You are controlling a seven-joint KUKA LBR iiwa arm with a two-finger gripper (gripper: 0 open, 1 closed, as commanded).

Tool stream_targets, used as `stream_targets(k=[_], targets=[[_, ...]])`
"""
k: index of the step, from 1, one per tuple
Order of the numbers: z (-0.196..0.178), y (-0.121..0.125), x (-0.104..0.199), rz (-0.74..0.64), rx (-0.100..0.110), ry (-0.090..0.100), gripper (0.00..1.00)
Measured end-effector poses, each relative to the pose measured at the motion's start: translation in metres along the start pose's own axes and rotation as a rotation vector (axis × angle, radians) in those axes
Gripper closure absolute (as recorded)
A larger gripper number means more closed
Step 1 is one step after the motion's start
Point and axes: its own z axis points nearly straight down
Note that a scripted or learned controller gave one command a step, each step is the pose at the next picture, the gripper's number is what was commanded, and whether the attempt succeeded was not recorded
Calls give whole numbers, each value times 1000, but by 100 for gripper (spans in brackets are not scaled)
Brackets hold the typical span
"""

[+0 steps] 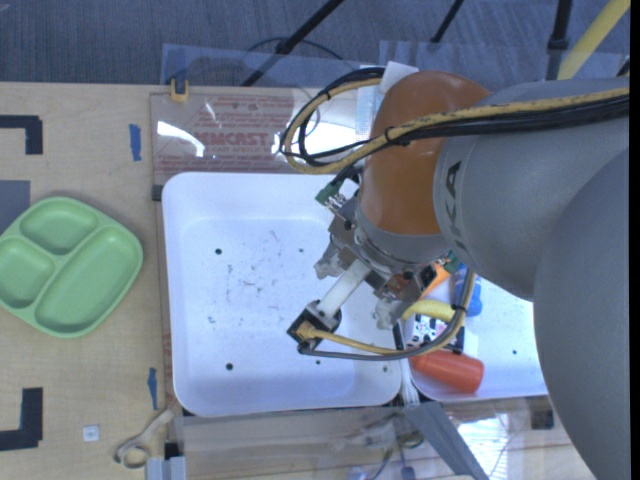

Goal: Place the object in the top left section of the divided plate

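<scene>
The green divided plate point(66, 266) lies on the wooden bench, left of the bins and outside them. It has three sections and nothing lies in any of them. My gripper point(393, 306) hangs below the orange wrist band, over the seam between the left bin point(250, 268) and the right bin point(510, 343), far to the right of the plate. A red-orange object point(449, 369) lies in the right bin just in front of the gripper. Bits of blue point(472, 295) and orange-yellow objects point(436, 277) peek out beside the wrist, mostly hidden by the arm.
The grey arm covers most of the right bin. A clear plastic sheet point(230, 133) lies behind the left bin. Black tape marks point(22, 133) sit on the bench around the plate. A yellow cable point(350, 346) loops low over the left bin's front right corner.
</scene>
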Motion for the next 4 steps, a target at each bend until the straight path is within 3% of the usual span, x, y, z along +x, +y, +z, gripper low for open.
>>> stream_targets(k=[1, 2, 3, 4], targets=[[67, -58, 54, 96, -2, 2, 0], [-52, 3, 112, 242, -3, 6, 0], [-62, 3, 112, 244, -3, 6, 100], [-151, -20, 94, 540, -4, 6, 100]])
